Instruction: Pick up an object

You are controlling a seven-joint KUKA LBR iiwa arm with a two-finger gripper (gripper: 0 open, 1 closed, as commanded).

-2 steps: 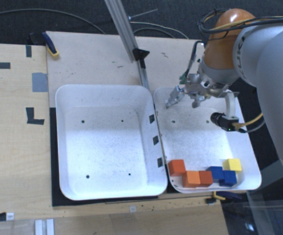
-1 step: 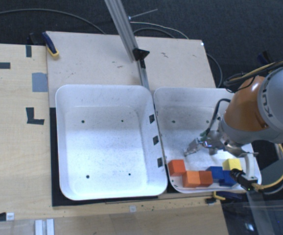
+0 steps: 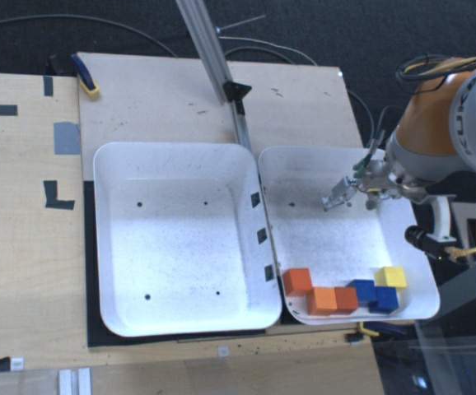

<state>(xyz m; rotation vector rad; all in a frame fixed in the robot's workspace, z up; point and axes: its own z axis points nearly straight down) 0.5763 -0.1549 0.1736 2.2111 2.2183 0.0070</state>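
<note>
Several small blocks lie along the near edge of the right bin (image 3: pixel 320 237): an orange block (image 3: pixel 296 281), a second orange block (image 3: pixel 324 300) with a red one (image 3: pixel 346 299) touching it, two blue blocks (image 3: pixel 373 295) and a yellow block (image 3: pixel 392 277). My gripper (image 3: pixel 353 199) hangs over the far half of the right bin, well apart from the blocks. It is open, and nothing sits between its fingers (image 3: pixel 335 197).
The left bin (image 3: pixel 106 220) lies beside the right one with black clips (image 3: pixel 261 235) on their shared rim. A slanted metal rail (image 3: pixel 209 44) rises behind the bins. Cables run across the dark floor at the back.
</note>
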